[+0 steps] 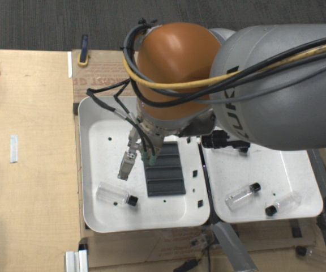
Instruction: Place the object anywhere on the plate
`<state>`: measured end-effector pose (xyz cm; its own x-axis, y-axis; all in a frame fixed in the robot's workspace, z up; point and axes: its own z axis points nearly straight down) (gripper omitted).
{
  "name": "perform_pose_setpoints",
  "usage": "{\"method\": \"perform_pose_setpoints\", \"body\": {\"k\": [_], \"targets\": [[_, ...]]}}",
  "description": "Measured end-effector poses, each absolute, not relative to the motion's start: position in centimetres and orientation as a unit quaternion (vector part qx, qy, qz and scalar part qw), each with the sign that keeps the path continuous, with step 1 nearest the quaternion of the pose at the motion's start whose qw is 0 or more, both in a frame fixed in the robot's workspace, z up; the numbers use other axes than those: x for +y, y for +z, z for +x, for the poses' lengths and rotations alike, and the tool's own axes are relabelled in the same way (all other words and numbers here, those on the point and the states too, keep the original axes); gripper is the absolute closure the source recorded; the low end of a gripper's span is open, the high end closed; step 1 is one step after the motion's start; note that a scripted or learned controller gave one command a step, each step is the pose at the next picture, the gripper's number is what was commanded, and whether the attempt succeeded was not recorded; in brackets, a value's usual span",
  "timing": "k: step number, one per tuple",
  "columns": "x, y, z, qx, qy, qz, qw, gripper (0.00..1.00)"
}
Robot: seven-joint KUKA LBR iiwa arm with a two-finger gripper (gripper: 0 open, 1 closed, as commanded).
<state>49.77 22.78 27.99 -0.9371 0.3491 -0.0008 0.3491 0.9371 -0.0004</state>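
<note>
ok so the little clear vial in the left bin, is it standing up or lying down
Lying down. The clear vial rests on its side on the left bin floor, black cap pointing right, below the gripper.

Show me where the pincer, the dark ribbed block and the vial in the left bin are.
pincer (pixel 127 169): camera view, its tip.
ribbed block (pixel 164 171): camera view, its middle.
vial (pixel 114 195): camera view, its clear body.
</note>
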Motion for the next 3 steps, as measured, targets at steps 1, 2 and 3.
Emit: {"method": "perform_pose_setpoints", "body": {"k": [1,2,3], "targets": [[22.7,28.8,49.9,0.984,-0.0005,0.179,0.001,1.0],[22.8,29.9,53.3,0.991,-0.0005,0.134,0.001,1.0],[22.9,29.2,49.8,0.999,-0.0003,0.034,0.0,1.0]]}}
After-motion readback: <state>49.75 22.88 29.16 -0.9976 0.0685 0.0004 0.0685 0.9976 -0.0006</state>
